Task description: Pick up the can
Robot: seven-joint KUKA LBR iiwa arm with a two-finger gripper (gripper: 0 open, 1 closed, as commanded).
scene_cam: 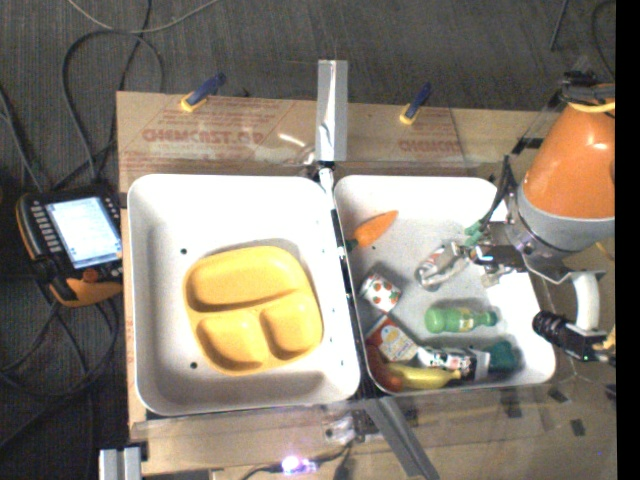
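Note:
The can (381, 291) is small, with a red, white and green label, and lies near the left wall of the right bin (420, 186). My gripper (441, 265) hangs over the middle of that bin, to the right of the can and slightly farther back, apart from it. The grey arm with its orange band (570, 173) comes in from the right edge. Nothing shows in the gripper's hold.
An orange carrot (375, 228) lies at the back left of the right bin. A green bottle (460, 319) lies just in front of the gripper. A small carton (397, 343), a banana (425, 376) and a dark bottle (462, 360) crowd the front. The left bin (150, 268) holds a yellow divided tray (255, 303).

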